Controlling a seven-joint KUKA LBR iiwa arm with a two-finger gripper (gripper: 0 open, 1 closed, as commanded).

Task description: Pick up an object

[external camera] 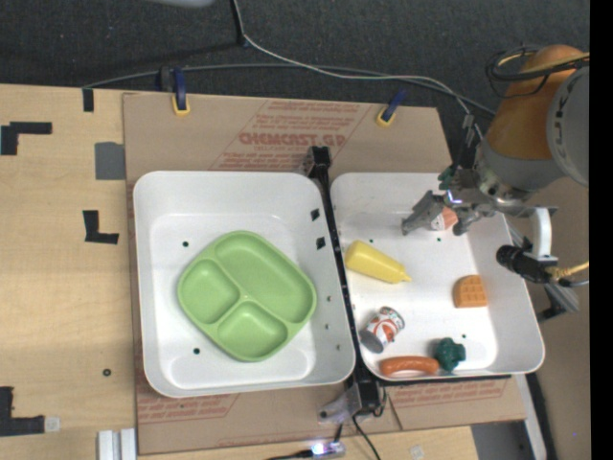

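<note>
Green, a divided plate point(247, 295) is seen in the left bin point(153, 199). In the right bin point(522, 348), centre-right of the frame, a small white-and-red object point(442, 218) lies between the widely spread fingers of the end effector point(444, 217). Closure should be centred on it, and grip confirmed before any lift.

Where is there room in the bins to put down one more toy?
Bare floor in the right bin: the top left corner above the yellow wedge, and the middle between wedge and waffle. The left bin has room around the green plate. Crowded: near edge, by can, sausage, broccoli.
</note>
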